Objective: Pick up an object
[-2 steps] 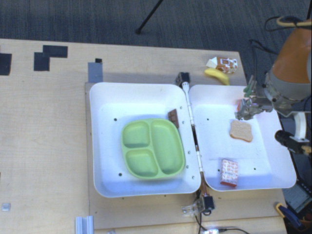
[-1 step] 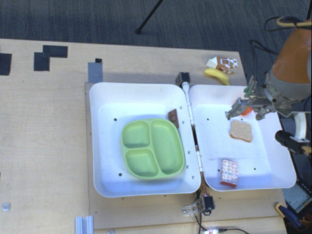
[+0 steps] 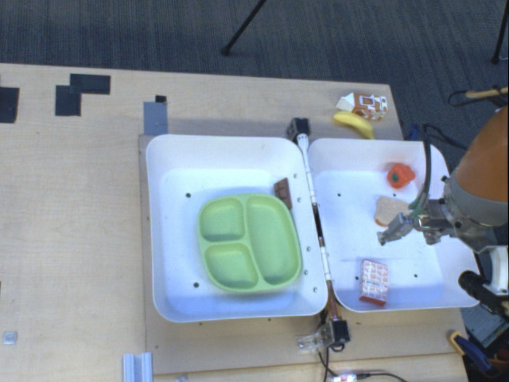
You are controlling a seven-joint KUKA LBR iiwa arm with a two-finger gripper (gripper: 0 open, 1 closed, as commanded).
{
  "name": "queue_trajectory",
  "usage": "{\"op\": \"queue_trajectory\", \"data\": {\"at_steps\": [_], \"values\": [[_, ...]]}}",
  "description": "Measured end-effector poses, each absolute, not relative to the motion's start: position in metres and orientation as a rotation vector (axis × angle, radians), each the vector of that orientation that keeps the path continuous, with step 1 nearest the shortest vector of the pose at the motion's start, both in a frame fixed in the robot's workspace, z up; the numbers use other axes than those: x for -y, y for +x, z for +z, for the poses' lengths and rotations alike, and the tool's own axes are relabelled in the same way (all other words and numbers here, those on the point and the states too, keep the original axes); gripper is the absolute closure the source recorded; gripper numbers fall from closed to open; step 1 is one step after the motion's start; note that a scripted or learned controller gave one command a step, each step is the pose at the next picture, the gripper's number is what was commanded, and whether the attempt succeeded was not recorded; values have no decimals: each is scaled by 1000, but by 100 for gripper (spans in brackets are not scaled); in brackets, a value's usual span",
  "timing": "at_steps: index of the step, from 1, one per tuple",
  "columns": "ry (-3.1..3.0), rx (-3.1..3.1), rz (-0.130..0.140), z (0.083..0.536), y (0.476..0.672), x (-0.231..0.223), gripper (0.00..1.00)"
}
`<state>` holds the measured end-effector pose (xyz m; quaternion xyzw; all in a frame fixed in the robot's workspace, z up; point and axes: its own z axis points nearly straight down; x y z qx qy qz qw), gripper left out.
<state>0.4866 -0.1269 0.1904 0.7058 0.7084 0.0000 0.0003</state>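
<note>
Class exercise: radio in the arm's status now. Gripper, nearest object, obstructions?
Gripper low over right bin, nothing seen held. Bread slice right beside the fingertips. Tomato behind, patterned packet in front; neither blocking.

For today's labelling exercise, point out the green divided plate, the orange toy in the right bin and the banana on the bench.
green divided plate (image 3: 249, 242), camera view, centre ridge between its compartments.
orange toy (image 3: 401, 174), camera view, middle of its body.
banana (image 3: 354, 123), camera view, middle of its curve.

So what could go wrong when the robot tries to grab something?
The gripper sits right at the edge of the flat tan bread slice, which may be too flat to pinch, so it could slide away. The small round orange-red tomato lies close by in the right white bin and might get bumped and roll.
</note>
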Motion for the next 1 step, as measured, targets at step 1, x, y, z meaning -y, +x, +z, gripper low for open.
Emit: {"op": "queue_trajectory", "data": {"at_steps": [1], "values": [[2215, -2219, 7, 86, 493, 137, 0]]}}
